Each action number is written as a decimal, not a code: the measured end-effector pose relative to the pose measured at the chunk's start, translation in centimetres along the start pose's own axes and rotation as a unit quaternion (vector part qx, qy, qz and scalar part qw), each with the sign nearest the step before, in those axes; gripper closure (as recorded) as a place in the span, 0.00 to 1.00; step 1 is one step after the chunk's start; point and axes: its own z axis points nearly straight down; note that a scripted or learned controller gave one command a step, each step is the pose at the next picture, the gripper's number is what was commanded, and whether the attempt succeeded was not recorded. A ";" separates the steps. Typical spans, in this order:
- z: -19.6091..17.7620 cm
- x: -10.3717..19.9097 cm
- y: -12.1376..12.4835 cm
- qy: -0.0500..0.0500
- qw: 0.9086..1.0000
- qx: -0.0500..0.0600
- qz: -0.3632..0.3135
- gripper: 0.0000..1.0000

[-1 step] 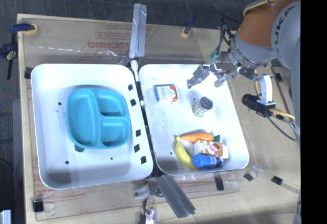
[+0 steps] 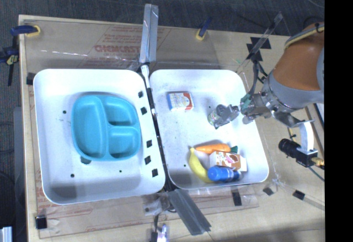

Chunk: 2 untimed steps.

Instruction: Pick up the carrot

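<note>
The carrot (image 2: 212,148) is orange with a green tip and lies on its side near the front of the right bin (image 2: 165,141). It rests against a yellow banana (image 2: 196,165) and a small juice carton (image 2: 228,161). My gripper (image 2: 221,115) hangs over the middle of the right bin, a short way behind the carrot and apart from it. Nothing shows in its grasp. The grey arm with its orange band (image 2: 302,62) reaches in from the right.
A blue bottle-like item (image 2: 223,175) lies at the right bin's front edge beside the banana. A small white and red carton (image 2: 180,101) sits at the bin's back. The left bin (image 2: 49,180) holds a blue divided tray (image 2: 106,126).
</note>
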 end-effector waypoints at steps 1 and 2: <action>9.9 0.0 2.5 0.000 1.000 0.001 -0.012 0.00; 15.0 0.3 -1.8 0.000 0.995 -0.001 -0.095 0.00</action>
